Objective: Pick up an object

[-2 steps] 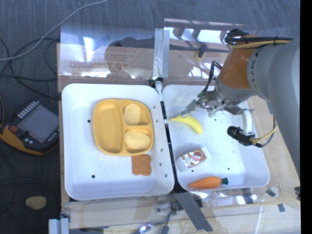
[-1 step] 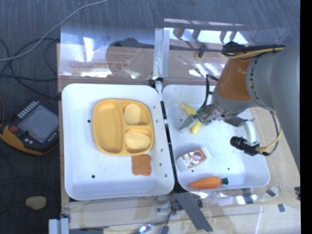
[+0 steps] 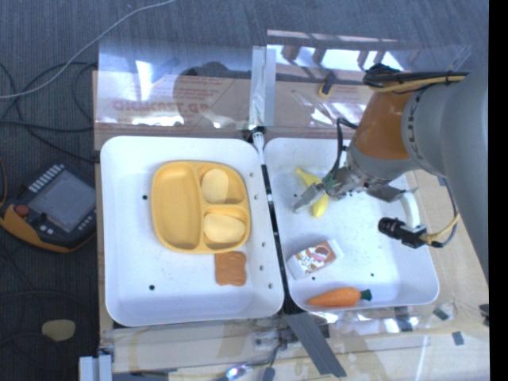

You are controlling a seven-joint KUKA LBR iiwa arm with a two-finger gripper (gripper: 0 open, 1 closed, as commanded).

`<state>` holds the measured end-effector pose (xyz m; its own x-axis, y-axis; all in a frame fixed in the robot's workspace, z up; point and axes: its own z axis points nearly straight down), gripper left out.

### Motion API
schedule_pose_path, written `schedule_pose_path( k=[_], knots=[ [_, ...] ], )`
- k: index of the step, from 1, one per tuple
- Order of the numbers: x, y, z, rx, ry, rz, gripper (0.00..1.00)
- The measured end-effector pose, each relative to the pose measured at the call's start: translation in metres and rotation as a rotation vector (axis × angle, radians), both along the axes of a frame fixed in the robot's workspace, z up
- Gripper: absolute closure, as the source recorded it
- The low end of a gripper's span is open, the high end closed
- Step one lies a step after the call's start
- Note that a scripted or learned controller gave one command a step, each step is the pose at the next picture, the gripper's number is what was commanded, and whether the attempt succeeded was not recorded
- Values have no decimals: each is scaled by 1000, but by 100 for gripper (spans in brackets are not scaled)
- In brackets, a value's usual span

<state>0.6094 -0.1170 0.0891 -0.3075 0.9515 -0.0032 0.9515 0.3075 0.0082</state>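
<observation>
— Bench from above: where is the gripper [image 3: 311, 198]?

— Low in the right bin [image 3: 421, 284], near its upper left corner, at the end of the grey arm [image 3: 444, 125] with the orange band. Its metal fingers [image 3: 302, 205] point left and sit against a yellow banana [image 3: 312, 189]; one end of the fruit shows above them, the other below.

— Has it got hold of the banana?

— Cannot tell; the fingers overlap the fruit, but whether they are closed on it, or how wide they stand, is not clear from this angle.

— What else lies in that bin?

— A small white packet [image 3: 314, 259] with a red picture near the middle, and an orange carrot [image 3: 340, 297] with a green tip along the front wall.

— And the left bin [image 3: 127, 292]?

— A yellow divided tray [image 3: 178, 205] holding two pale round pieces [image 3: 215, 186], with a brown slice of toast [image 3: 231, 269] just below it
</observation>
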Motion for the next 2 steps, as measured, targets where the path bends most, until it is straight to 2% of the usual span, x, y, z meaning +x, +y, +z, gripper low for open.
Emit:
schedule_pose_path(
  k=[1, 2],
  knots=[
    [2, 0, 12, 2, -7, -1, 100],
    [-13, 64, 95, 1, 9, -73, 100]
  ],
)
